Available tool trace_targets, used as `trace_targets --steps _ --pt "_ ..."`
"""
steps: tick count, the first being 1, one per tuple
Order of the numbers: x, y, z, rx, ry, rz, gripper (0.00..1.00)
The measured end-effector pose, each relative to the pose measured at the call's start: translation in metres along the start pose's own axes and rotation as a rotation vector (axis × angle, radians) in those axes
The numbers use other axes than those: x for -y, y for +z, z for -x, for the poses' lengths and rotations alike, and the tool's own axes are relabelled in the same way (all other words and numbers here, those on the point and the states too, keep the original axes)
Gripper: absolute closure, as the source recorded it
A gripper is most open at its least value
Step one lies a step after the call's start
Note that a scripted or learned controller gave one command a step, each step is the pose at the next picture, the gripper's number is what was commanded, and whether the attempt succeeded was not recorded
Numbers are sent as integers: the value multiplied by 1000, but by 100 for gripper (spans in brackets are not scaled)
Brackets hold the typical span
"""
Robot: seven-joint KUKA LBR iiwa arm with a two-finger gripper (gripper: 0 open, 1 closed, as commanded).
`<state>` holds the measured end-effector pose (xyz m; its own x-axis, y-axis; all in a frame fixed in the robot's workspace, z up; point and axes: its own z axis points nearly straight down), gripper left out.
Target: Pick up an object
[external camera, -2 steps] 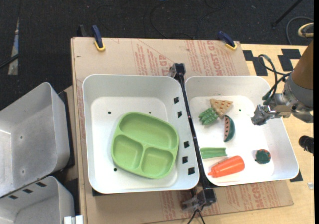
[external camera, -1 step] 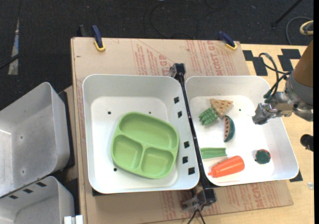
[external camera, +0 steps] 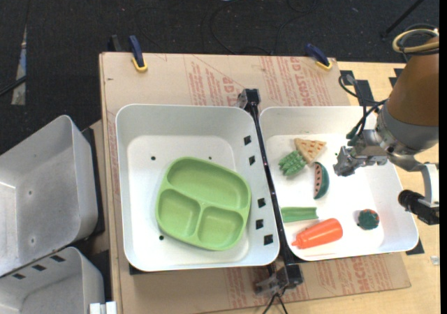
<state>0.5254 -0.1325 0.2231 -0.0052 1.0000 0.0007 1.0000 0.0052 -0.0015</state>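
Here the gripper (external camera: pixel 347 163), jaw state impossible to tell, hovers right of centre, with the watermelon slice (external camera: pixel 320 181) just lower-left, long axis near vertical.

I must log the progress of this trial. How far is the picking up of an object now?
Done: the hand is over the right bin, near the watermelon slice. In hand: nothing visible. Left: everything; the slice, carrot, green leafy toy and wedge all lie on the bin floor.
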Motion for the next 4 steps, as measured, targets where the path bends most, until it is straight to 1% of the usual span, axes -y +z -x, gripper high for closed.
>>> trace_targets --steps 1,2,3,4 --pt "0 9 -52 0 0 0 100" --pt "8 3 -114 -2 -3 0 100" --pt "16 -7 -170 -1 -4 2 100" --pt "12 -17 -223 -1 -4 3 100"
